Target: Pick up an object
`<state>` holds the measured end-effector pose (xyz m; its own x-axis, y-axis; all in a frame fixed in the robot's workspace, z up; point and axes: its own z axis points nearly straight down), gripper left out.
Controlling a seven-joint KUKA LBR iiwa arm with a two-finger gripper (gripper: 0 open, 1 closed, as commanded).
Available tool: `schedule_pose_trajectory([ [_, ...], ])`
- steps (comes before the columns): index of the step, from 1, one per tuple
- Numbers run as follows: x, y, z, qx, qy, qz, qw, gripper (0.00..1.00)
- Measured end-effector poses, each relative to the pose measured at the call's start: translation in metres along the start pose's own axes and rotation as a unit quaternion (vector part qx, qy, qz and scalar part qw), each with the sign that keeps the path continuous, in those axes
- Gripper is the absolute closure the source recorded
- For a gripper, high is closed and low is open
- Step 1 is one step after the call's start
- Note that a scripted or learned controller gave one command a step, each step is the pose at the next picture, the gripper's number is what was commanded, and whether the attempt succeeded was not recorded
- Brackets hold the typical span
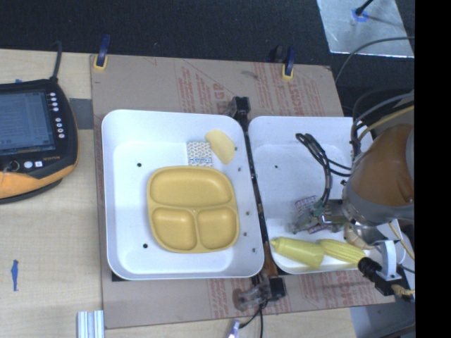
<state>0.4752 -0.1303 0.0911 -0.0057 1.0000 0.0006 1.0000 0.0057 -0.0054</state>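
Pale wooden bench (49,245); dark carpet floor (176,13)

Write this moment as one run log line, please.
gripper: low in right bin | corn cob: lying close below | divided tray: left bin | grasp: unconfirmed

left bin (116,189): divided tray (192,208), packet (199,153) behind | right bin (282,136): corn cob (317,250) at front

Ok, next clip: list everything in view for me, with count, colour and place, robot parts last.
Bins: two, white, side by side on the bench.
Divided plate: one, yellow, middle of left bin.
Small rounded piece: one, pale yellow, left bin's far edge.
Checkered packet: one, whitish, beside that piece.
Corn cob: one, yellow, right bin's near edge.
Long yellow item: one, left of the corn cob.
Handheld pendant: one, black-orange, far left.
End effector: one, metallic, low over right bin.
Arm: one, grey-orange, right side.
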Motion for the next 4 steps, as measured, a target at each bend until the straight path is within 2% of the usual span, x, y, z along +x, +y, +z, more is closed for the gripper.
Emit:
schedule_pose_trajectory([
  [1, 0.024, 0.069, -0.001, -0.001, -0.001, -0.001, 1.0000, 0.00],
  [2, -0.020, 0.050, -0.003, -0.001, 0.000, 0.002, 1.0000, 0.00],
  [3, -0.056, 0.037, -0.050, -0.002, 0.000, 0.002, 1.0000, 0.00],
  [4, -0.049, 0.119, -0.065, -0.002, 0.000, 0.001, 1.0000, 0.00],
])
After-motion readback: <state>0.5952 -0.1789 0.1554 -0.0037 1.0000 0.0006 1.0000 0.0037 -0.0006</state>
